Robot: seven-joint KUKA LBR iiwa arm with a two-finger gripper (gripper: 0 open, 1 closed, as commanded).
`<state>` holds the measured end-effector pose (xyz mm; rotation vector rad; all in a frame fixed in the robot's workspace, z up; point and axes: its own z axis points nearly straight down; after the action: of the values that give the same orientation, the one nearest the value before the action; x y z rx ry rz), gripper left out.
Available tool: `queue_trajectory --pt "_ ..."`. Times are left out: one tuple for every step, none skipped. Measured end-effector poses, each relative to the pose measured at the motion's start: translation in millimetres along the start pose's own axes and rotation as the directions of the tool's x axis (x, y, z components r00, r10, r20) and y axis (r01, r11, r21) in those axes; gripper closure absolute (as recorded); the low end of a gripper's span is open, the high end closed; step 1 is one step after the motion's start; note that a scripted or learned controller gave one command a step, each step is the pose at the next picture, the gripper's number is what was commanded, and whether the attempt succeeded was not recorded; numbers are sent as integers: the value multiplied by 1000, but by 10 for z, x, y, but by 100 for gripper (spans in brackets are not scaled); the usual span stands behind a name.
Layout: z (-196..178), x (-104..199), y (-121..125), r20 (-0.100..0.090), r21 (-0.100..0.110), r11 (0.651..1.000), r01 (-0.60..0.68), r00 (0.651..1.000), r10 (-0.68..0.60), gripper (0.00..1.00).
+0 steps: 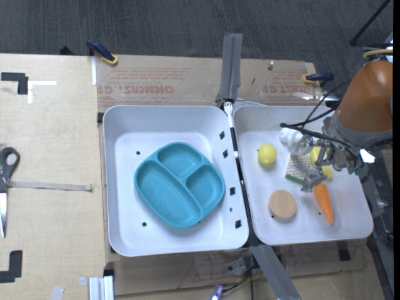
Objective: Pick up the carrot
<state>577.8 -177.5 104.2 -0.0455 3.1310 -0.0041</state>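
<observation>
Beside the jaws, whose state I cannot tell, lies a tapered orange carrot [323, 203].

One camera hung up high over the bench [50, 167] and looked down at a slant. It stood far enough off to take in both white bins at once, the left bin [112, 186] and the right bin [356, 230], side by side. Past the far edge of the bench it also caught a strip of dark floor [156, 11]. The arm [372, 99] came into the picture from the right side. The near edge of the bench ran along the bottom.
</observation>
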Motion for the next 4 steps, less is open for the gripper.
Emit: queue_trajectory --pt "18 521 -119 16 1 992 -128 992 128 0" --pt "17 922 -237 17 4 990 -139 990 139 0" --pt "89 958 175 -1 -1 987 -161 987 161 0" --pt "-17 928 173 6 1 987 -158 987 158 100"
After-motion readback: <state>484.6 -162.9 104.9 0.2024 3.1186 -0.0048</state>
